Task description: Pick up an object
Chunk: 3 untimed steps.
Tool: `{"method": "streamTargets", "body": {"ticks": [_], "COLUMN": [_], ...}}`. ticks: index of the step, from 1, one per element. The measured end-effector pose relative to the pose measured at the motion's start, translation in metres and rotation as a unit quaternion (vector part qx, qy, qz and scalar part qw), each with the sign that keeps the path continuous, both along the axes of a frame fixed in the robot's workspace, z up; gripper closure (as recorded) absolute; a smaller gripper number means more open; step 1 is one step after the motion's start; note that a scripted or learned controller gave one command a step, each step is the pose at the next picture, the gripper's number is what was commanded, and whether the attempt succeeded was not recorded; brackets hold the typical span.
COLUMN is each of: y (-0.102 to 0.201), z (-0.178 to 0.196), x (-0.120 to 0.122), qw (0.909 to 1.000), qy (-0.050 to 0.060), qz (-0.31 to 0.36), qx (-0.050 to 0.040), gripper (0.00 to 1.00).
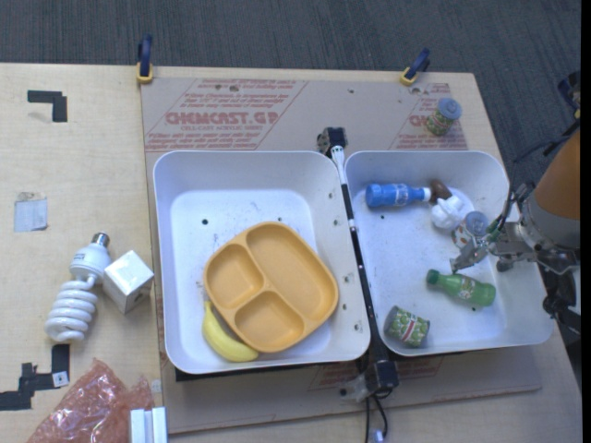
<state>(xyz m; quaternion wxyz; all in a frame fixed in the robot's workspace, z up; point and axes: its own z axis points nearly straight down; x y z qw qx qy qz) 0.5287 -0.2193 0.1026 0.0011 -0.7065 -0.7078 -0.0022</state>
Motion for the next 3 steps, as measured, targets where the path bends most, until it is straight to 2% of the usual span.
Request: {"method": "streamTargets", "body": {"ticks": [1, 2, 3], "y": [-0.001, -0.001, -0.002], "z": [0.011, 0.01, 0.02], "x": [0.001, 0.001, 0.002], "qw": [1.0, 1.0, 1.0], "qy": [-0.002, -0.002, -0.003], "qz": [-0.001, -0.001, -0.001], "qx": [-0.0019, -0.0013, -0.0023], "gripper": [1.0, 0.0, 1.0]}}
